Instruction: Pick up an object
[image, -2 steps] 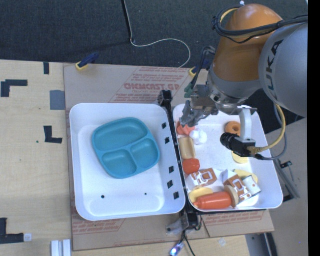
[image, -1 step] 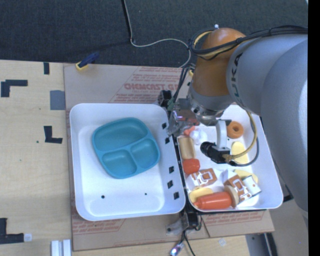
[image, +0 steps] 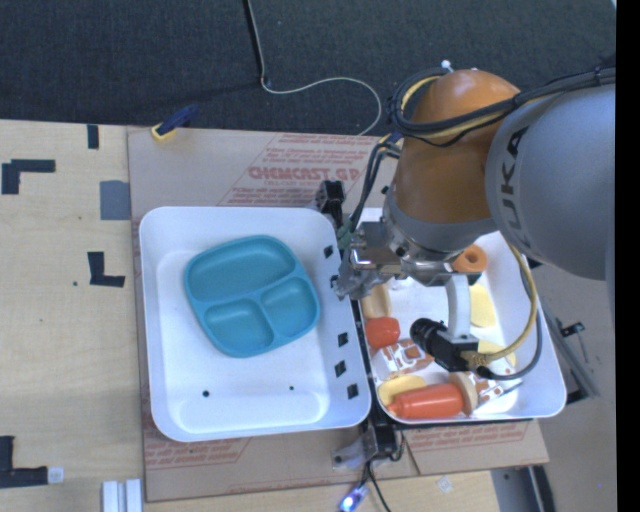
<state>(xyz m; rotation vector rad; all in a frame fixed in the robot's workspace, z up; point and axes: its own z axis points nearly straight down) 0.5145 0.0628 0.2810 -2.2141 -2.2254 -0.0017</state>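
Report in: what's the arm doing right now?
Gripper over right bin, by its left wall. Red block nearest, lying loose. Other toys crowd it; arm hides part of bin.

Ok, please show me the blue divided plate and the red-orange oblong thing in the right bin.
blue divided plate (image: 252, 295): camera view, its middle, by the ridges.
red-orange oblong thing (image: 430, 402): camera view, middle of its top side.

A blue plate (image: 250, 295) with three compartments lies flat in the left bin (image: 160, 300), turned a little. In the right bin (image: 545, 392), a long red-orange piece (image: 432, 402) lies on its side near the wall closest to the camera. A pale yellow piece (image: 404, 384) lies just beside it. A small red-orange block (image: 382, 331) lies farther up, and an orange ring (image: 470, 261) higher still.
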